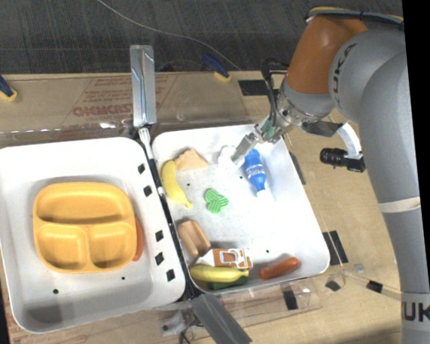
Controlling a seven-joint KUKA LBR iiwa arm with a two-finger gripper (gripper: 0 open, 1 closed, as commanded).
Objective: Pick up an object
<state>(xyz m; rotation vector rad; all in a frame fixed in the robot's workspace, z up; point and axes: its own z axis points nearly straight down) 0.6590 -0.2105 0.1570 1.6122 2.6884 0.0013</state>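
Where gripper hovers, blue bottle.

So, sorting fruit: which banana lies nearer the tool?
The yellow banana by the bin divider, upper left; the greener banana lies along the bottom wall.

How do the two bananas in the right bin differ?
The upper banana lies along the bin's left wall, running roughly top to bottom; the lower banana lies along the near wall, running roughly left to right. The upper banana is plain pale yellow; the lower one has dark greenish ends. The lower banana touches a small orange-and-white carton; the upper one lies beside a tan bread-like piece. Both are curved, yellow and in the right bin.
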